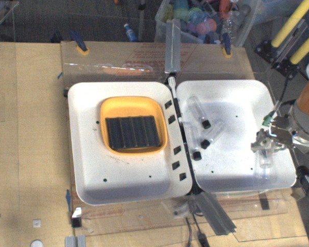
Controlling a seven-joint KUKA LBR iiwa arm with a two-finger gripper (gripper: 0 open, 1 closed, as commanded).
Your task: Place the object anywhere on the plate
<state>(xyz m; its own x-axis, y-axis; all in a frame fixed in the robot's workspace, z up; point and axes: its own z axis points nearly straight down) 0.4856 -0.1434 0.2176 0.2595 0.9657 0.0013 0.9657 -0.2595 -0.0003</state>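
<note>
Orange-yellow and rounded at the corners, the plate (pixel 109 107) sits in the upper middle of the left bin (pixel 87 163) in the camera view, and a dark ribbed slab (pixel 133 131) lies flat on it, covering most of its floor. The right bin (pixel 232 174) holds the likely candidates for the task's thing: a clear tube (pixel 197 109) with a black cap near the divider, a second clear tube (pixel 212 134) just below it and slanted, and a small black cap (pixel 196 156) close to the bin's left wall. The gripper (pixel 268 145) hangs over the right edge of that bin, well apart from the tubes and far from the plate; whether it is apart, together or clamped on anything cannot be told, since its tip blurs into the white floor and a faint glassy patch under it is unreadable. My judgement is that the step in hand is the pick, not yet secured. To do it well, the arm should come across toward the slanted tube, line the grasp up across the tube's narrow width, not along it, and descend at its middle, because smooth clear plastic may roll or squirt aside. The carry must then clear the divider, and the release should aim at the ribbed slab or the bare orange rim.
</note>
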